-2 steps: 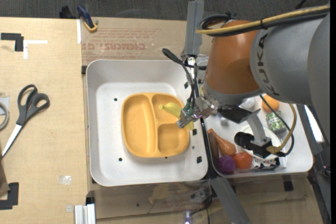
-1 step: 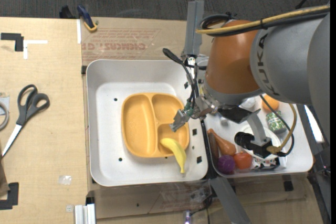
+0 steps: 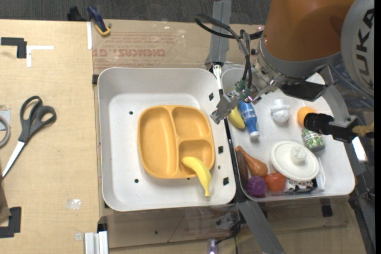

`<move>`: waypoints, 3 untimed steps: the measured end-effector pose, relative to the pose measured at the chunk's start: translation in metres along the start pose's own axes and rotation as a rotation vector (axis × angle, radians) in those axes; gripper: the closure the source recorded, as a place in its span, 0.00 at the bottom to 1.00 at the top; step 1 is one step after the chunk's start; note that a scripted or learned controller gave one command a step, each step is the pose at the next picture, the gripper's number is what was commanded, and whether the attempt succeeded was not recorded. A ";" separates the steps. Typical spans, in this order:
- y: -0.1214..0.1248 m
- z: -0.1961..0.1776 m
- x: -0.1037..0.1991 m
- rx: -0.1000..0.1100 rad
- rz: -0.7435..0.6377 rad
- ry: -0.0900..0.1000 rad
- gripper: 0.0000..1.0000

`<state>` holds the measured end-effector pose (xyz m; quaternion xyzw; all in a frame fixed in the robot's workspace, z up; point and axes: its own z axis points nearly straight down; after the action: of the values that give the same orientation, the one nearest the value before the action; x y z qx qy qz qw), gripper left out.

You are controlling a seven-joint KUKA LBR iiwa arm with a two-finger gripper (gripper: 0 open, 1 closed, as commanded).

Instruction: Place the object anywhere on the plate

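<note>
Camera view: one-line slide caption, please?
Banana rests on the yellow plate in the left bin; gripper hangs over the toy-filled right bin.

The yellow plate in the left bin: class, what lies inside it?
A banana lies in the plate, in its lower right compartment, with one end sticking out over the rim. The plate surface under the banana is covered.

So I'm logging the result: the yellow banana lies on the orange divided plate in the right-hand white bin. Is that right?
Not quite. The camera view shows the yellow banana lying partly in one compartment of the orange divided plate, its lower end over the rim, but that plate sits in the left-hand white bin, not the right-hand one.
</note>
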<state>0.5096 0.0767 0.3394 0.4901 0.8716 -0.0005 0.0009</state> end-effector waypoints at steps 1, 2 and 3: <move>0.001 -0.008 -0.001 0.002 -0.002 -0.002 1.00; 0.053 0.134 0.127 0.005 0.105 0.002 1.00; 0.108 0.085 0.066 0.000 -0.276 0.000 1.00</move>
<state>0.5679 0.1889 0.2540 0.3656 0.9308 -0.0007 0.0005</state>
